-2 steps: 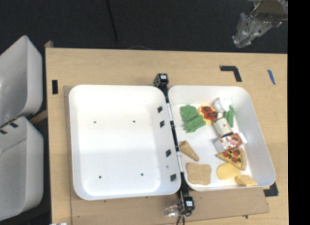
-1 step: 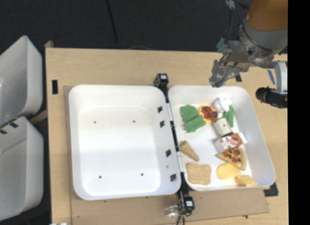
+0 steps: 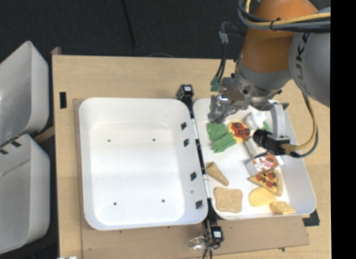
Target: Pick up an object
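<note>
The toy foods are lying in the right bin, with the bread slice sitting near its front wall and the leafy piece lying behind it, near its left wall.

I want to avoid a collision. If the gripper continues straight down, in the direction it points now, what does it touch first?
Most likely the green toy: the gripper hangs over the right bin, just above that piece's upper end. From this slanted view the depth is unclear, so it might reach the bin floor beside it.
</note>
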`<state>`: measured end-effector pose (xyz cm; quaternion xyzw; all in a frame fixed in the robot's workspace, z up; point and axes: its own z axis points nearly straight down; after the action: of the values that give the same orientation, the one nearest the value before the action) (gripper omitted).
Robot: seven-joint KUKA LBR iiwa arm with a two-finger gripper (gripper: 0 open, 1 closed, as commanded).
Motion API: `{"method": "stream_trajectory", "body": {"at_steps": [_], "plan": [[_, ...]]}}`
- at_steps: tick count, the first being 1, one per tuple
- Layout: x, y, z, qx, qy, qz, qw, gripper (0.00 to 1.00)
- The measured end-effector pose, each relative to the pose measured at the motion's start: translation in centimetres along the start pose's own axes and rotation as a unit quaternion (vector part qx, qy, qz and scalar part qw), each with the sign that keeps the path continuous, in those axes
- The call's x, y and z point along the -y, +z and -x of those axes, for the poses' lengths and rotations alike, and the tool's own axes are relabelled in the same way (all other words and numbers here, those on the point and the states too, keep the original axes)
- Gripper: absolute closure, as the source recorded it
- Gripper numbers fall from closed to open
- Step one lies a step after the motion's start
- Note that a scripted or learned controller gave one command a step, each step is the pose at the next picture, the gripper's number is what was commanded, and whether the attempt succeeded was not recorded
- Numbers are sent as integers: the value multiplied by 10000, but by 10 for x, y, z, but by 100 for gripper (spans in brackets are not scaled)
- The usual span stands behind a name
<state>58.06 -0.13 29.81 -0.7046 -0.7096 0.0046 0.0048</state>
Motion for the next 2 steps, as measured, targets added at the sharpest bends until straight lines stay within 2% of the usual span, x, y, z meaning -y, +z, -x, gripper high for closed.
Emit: {"method": "stream_trajectory", "body": {"at_steps": [1, 2], "plan": [[-4, -123, -12, 6, 6, 116, 9999, 100], [15, -23, -59, 9, -1, -7, 10000, 100]]}}
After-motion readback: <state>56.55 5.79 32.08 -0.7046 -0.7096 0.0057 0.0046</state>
